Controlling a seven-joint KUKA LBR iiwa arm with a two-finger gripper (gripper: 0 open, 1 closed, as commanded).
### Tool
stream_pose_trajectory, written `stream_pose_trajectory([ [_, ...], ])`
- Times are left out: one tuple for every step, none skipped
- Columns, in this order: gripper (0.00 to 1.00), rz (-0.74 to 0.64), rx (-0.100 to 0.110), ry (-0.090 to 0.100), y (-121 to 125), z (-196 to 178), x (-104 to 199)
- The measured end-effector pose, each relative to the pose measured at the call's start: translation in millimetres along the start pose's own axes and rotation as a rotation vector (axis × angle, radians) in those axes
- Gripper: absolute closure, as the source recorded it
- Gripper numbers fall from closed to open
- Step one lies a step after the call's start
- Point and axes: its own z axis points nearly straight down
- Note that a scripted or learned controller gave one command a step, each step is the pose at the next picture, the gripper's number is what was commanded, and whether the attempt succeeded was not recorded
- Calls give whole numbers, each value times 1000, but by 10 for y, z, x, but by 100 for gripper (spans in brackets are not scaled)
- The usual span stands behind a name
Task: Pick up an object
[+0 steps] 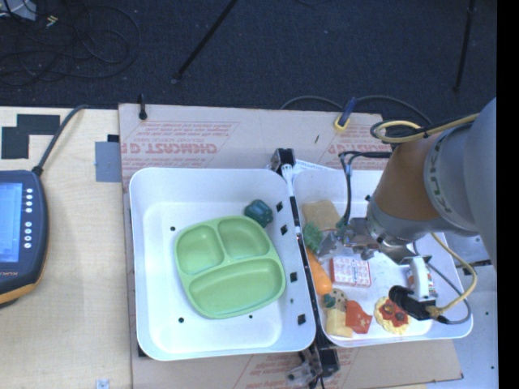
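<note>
Cluttered right bin point(459, 327), gripper point(347, 240) low beside red-patterned card point(351, 271), grip state unreadable; risks snagging neighbouring orange piece point(320, 275) or missing.

A robotics lab; teach pendant point(16, 225) (screen lit), loose cables point(73, 39) behind.

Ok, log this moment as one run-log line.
end effector: low in right bin | green divided plate: left bin | nothing seen held

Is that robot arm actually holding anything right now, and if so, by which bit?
It cannot be told. The gripper is down in the right bin among small objects, but nothing is clearly seen between its fingers.
</note>
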Motion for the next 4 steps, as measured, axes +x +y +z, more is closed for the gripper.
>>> stream_pose_trajectory([
  [0,2,10,10,529,194,-294],
  [0,0,9,11,950,186,33],
  [0,4,13,10,928,191,47],
  [0,2,14,10,928,191,64],
])
